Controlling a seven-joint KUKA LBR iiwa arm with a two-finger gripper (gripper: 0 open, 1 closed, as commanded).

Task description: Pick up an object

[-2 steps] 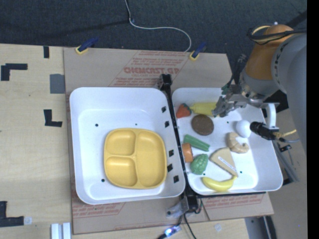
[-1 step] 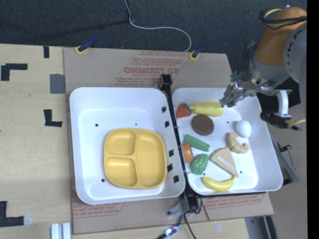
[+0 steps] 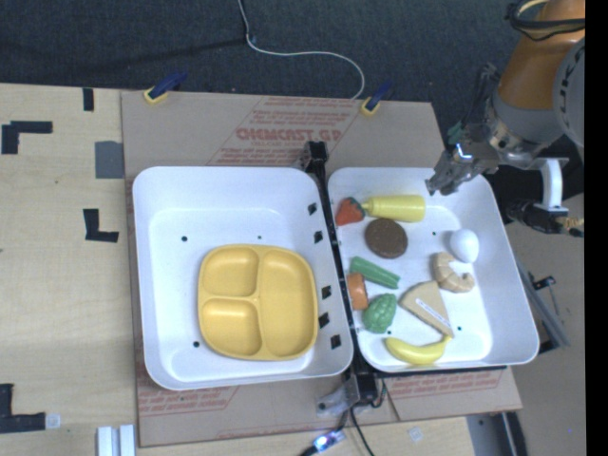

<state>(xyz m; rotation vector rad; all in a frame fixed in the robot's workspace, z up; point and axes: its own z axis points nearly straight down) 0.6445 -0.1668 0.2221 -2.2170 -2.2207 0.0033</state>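
Approach step: gripper (image 3: 443, 184) poised over the right bin's (image 3: 503, 255) far rim, nothing between the fingers (gap too small to judge). Nearest candidate: yellow bottle (image 3: 397, 207), just left, lying flat. Next: descend, straddle, close.

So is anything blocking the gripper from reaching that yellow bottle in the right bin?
Nothing visible does. The gripper hangs over the upper right part of the right white bin, and the yellow bottle lies just to its left in the camera view, with bare bin floor between them.
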